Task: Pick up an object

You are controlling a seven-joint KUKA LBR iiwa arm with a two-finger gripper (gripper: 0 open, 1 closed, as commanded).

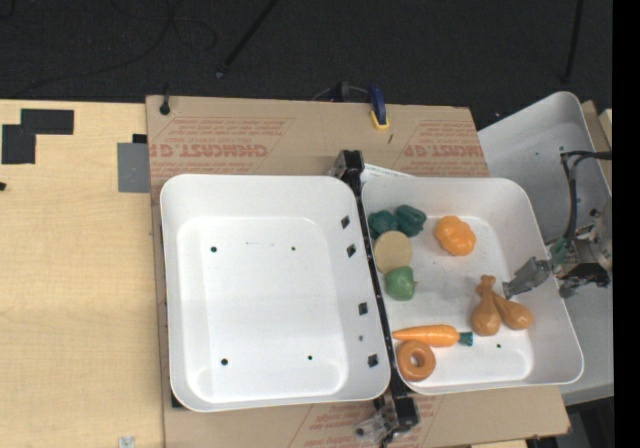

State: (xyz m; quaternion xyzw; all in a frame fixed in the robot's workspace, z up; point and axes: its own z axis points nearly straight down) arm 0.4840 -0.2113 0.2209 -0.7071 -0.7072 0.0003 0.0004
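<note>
Claw (545, 274) poised at bin edge, grip state impossible to tell, approaching; next, lowering onto toy drumsticks (497, 309) just below-left of it.

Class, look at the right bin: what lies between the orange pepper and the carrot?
In the camera view, bare white bin floor lies between the orange pepper and the carrot; the green toy sits just left of that line, the drumsticks right.
</note>
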